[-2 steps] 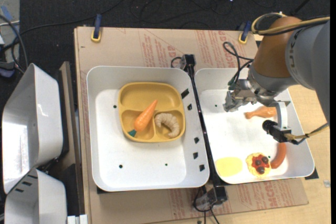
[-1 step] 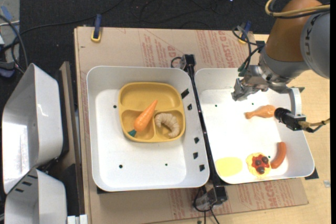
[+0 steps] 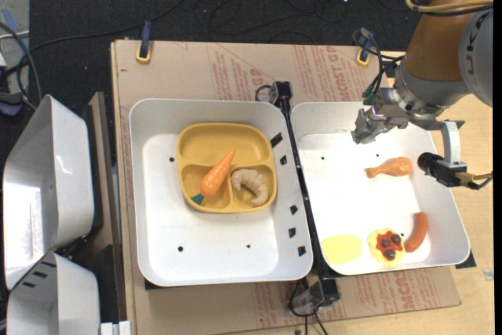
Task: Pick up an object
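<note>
1. The chicken drumstick [image 3: 390, 167] lies in the right bin [image 3: 329, 118], near its middle and toward the far side, nearest of the loose items to the gripper [image 3: 367, 129]
2. It looks like a light, stiff plastic toy with a smooth skin that may slip; a likely hold is across the plump end, where there is most to squeeze
3. Its long axis runs roughly left to right in the view, thin bone end pointing left, fat end to the right
4. The gripper hangs over the far left part of the right bin, just up and left of the drumstick and apart from it; nothing shows between its fingers, and whether they are spread or closed I cannot tell
5. Further off in the same bin lie a sausage [image 3: 416, 231], a small pizza [image 3: 386, 243] and a yellow disc [image 3: 342, 249] along the near edge
6. The left bin [image 3: 157, 192] carries a yellow plate [image 3: 223, 134] with a carrot [image 3: 217, 173] and a shrimp [image 3: 251, 185]
</note>
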Controlling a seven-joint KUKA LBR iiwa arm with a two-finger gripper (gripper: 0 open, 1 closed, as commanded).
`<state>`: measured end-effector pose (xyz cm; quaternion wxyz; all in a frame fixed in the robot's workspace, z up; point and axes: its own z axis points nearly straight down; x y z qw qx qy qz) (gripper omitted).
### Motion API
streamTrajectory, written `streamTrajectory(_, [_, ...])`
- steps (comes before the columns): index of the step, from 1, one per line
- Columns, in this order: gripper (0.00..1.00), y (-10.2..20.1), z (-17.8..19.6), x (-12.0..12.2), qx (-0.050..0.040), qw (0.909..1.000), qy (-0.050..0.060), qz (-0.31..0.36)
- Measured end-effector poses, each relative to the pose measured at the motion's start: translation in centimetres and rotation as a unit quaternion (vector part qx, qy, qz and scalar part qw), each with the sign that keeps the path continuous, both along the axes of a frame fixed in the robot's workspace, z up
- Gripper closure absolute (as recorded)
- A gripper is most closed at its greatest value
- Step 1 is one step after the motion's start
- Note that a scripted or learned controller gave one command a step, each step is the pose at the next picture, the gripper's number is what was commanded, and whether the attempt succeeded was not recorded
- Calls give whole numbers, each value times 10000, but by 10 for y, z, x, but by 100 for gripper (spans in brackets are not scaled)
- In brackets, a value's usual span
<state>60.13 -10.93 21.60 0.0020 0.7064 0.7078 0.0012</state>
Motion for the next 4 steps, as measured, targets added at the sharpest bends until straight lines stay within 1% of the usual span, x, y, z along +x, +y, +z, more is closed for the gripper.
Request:
streamTrajectory(1, [100,46,-6,-14,13,10000,35,23])
streamTrajectory(2, [100,86,-4,-30,14,10000,33,22])
streamTrajectory(3, [100,136,-9,-49,14,10000,40,28])
streamTrajectory(4, [100,192,2,-76,18,10000,36,36])
